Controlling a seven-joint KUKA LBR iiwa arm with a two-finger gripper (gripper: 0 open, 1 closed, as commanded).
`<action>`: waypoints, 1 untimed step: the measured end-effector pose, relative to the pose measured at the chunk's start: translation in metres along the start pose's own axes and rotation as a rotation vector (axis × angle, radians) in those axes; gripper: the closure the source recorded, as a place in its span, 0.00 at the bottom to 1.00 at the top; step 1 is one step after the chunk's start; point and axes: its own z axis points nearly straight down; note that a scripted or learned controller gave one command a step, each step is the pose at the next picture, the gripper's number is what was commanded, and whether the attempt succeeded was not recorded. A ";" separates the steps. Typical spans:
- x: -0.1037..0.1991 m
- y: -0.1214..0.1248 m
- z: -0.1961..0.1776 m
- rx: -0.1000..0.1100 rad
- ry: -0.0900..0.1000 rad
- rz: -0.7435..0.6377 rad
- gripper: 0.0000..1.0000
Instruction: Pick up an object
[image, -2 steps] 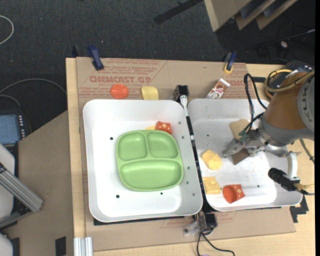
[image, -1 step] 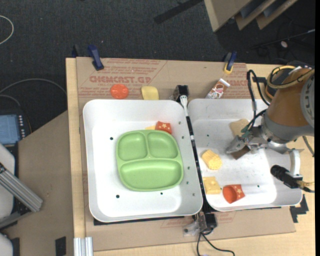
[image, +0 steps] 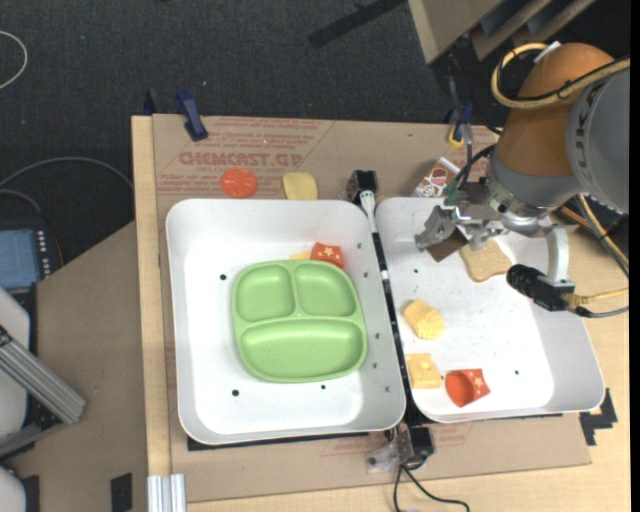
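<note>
My gripper (image: 455, 230) hangs over the far left part of the right bin (image: 560, 390), under the grey arm with the orange band. A tan toast-shaped piece (image: 487, 261) lies just right of and below it, with a dark brown piece (image: 443, 247) close beneath the gripper. Nearer the front of that bin lie a yellow corn-like piece (image: 424, 320), a yellow block (image: 424, 371) and a red cup (image: 465, 386) on its side. Nothing is visibly held.
The left bin (image: 195, 300) holds a green divided plate (image: 297, 320) and a small red item (image: 327, 254) behind it. On the cardboard beyond the bins lie an orange disc (image: 238, 183), a pale yellow item (image: 299, 186) and a small packet (image: 434, 181). A black cable connector (image: 535, 284) hangs by the arm.
</note>
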 end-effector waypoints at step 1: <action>0.040 -0.044 -0.033 0.014 0.003 0.006 1.00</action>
